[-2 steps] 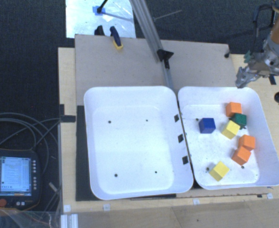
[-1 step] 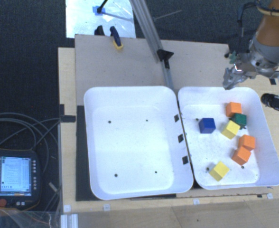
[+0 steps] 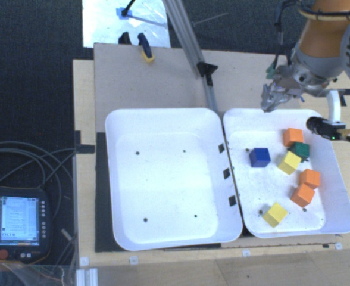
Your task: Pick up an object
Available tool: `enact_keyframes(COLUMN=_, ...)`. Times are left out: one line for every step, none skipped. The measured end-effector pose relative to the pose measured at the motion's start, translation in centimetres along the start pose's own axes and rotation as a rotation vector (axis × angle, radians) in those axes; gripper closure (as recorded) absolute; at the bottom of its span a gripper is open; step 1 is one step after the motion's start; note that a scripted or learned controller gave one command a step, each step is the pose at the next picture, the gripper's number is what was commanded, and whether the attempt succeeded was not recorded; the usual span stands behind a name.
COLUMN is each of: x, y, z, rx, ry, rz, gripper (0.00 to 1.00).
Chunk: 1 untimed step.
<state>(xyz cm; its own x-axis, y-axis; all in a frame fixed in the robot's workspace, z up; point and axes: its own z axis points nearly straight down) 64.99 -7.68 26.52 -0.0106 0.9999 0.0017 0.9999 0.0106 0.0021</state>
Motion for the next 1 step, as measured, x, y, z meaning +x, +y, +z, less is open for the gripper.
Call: enact_keyframes(x=5.55, y=-0.29, z=0.23, rx=0.001, ry=0.000, rz=0.000, gripper=1.00)
